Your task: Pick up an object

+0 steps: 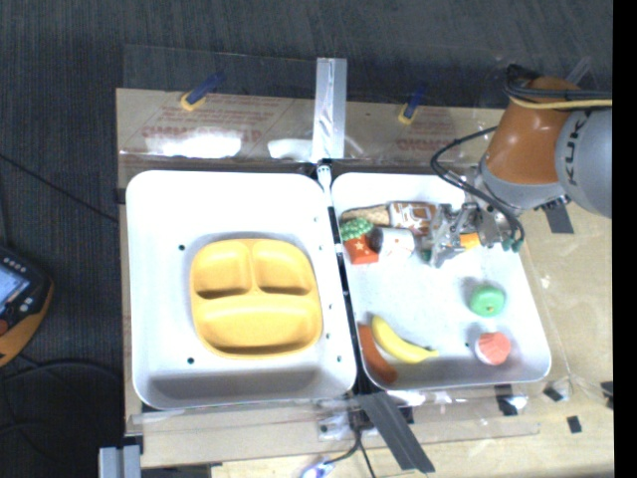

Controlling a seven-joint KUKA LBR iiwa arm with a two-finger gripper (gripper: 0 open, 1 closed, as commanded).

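My gripper [445, 245] hangs over the back of the right bin [528, 312], beside a cluster of small items: a brown and white packet [403, 213], a white piece [396, 243], a red block [362, 251] and a green leafy toy [355, 229]. A green round toy [486, 300] and a red and white round toy [493, 347] lie toward the bin's right front. A yellow banana [400, 343] rests at the front, next to an orange-brown piece [375, 355]. Nothing shows between the fingers.
The left bin [159, 357] holds a yellow divided tray [256, 295]. A metal divider post [329, 108] stands behind the bins. The grey arm with its orange band [528, 137] reaches in from the right, with cables around the wrist.
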